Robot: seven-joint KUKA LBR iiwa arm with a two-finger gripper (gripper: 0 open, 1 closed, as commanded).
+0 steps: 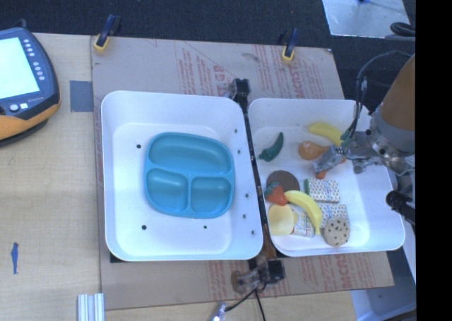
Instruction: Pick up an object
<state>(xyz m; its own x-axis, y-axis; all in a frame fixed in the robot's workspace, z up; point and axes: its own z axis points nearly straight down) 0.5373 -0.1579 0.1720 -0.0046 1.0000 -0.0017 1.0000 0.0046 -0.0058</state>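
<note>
Camera view: fingers [326, 164] beside orange toy [309, 149].

Bright, even light, soft shadows, slightly blurry throughout.

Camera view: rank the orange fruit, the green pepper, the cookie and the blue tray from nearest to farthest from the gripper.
From the gripper, right bin:
1. Orange fruit, just to its left in view.
2. Green pepper, at the right bin's left wall.
3. Cookie, at the bin's near edge; close to the pepper's distance, hard to split.
4. Blue tray, left bin.
</note>
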